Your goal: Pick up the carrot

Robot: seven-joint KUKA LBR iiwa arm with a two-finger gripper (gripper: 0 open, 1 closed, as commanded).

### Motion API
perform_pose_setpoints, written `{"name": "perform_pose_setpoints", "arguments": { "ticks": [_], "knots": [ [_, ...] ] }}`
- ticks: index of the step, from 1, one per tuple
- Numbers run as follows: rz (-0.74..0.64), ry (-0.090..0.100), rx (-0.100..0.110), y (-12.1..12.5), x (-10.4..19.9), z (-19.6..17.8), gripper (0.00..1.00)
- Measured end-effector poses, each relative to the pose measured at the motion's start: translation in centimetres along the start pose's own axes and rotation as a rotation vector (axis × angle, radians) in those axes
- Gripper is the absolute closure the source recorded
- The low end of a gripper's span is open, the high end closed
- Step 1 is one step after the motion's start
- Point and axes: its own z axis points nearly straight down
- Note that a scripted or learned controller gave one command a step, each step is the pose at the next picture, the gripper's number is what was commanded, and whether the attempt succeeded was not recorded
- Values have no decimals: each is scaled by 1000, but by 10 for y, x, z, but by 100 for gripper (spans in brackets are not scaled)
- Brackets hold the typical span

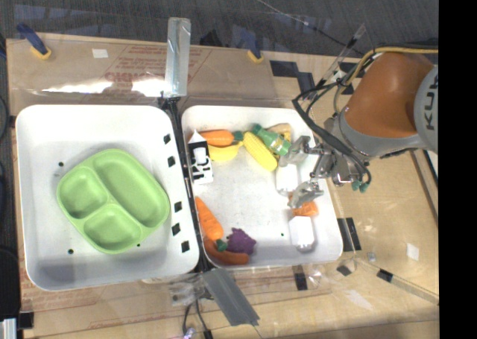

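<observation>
Two carrots lie in the right bin [223, 196]. One carrot [217, 137] with a green tip rests near the far left corner, against a yellow piece [224, 152]. A second carrot [207, 219] lies along the left wall near the front. My gripper [304, 171] hovers over the bin's right side, well right of both carrots. It is open, its fingers spread apart, with nothing between them. A white block [286, 178] sits just left of the gripper, and a small orange piece [304, 211] lies under the nearer finger.
The right bin also holds a corn cob [258, 150], a green item [274, 141], purple grapes [240, 241], a red-orange piece [228, 258] and a white block [302, 234]. In the left bin [37, 181] rests a green divided plate [112, 200]. Cables hang by the wrist.
</observation>
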Motion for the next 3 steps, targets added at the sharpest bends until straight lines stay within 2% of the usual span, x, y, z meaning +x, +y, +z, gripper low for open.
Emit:
{"name": "perform_pose_setpoints", "arguments": {
  "ticks": [1, 2, 3],
  "knots": [
    [-38, 11, -4, 0, 36, 15, 0],
    [92, 8, -2, 1, 7, 98, 0],
    [0, 1, -1, 3, -65, 24, 0]
  ]
}}
